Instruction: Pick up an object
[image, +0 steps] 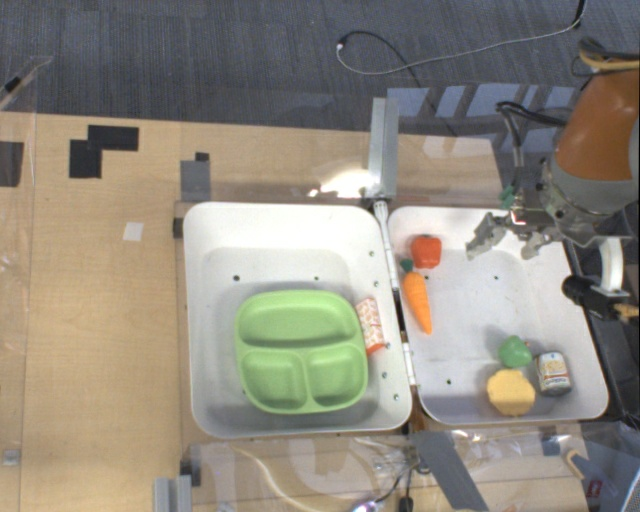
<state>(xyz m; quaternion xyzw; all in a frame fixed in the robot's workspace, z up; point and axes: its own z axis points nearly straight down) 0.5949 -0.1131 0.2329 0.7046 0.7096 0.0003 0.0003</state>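
The gripper (508, 236) hangs over the far end of the right bin (470, 395) with its two fingers spread apart and nothing between them. Nearest to it is the red toy pepper (427, 251), just beyond the toy carrot (417, 302); the green piece (515, 351), yellow piece (511, 392) and small can (551, 371) huddle at the near corner. Best bet, I'd say, is the pepper: centre over it, come straight down, and close only once the fingers straddle it.

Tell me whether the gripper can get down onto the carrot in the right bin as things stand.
Probably yes. The carrot lies apart from the red item above it, with bare bin floor to its right. The gripper hovers over the same right bin, nothing between them.
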